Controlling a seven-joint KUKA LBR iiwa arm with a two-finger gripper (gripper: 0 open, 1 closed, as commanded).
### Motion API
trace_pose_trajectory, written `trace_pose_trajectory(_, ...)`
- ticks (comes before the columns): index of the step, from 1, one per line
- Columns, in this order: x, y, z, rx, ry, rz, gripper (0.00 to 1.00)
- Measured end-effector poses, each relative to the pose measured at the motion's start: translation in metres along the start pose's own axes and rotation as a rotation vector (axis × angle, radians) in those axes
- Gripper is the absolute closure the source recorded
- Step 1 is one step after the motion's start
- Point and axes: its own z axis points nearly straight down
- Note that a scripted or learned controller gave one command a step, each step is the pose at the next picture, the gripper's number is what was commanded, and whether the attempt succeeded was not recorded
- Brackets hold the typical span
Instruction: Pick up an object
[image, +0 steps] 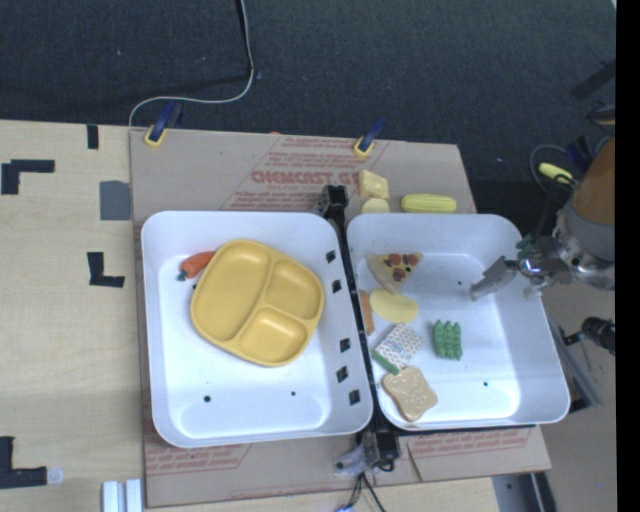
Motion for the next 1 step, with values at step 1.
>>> trace_pose_trajectory(1, 0.0384, -0.0019, 0.1172, -0.003, -0.003, -0.001, 0.00)
